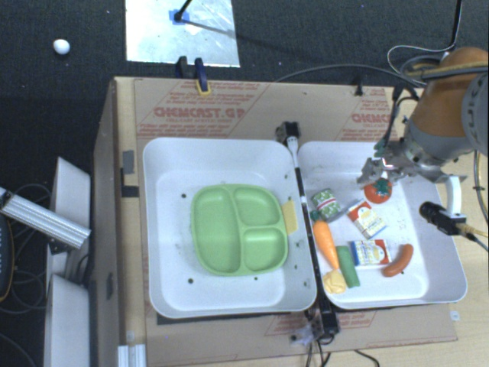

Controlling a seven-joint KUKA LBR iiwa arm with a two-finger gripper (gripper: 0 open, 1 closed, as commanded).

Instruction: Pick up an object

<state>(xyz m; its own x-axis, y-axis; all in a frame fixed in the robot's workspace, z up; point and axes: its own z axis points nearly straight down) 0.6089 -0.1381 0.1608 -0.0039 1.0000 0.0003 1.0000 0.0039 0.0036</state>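
Claw (380, 176) of mine hangs over the right bin (451, 281), just above the red tomato (377, 192); I cannot tell its state. Tomato seems light, stiff, slippery plastic: pinch across its middle.

A pale green sectioned plastic plate (238, 229) and a small yellow flat block (289, 216) lie in the white left bin (164, 205). In the white right bin (435, 270) lie an orange toy carrot (325, 242), a dark green stick (348, 267), a red sausage (398, 260), a round red tomato (378, 192), a green-and-white patterned packet (324, 203), and a red, white and yellow printed carton (367, 220).
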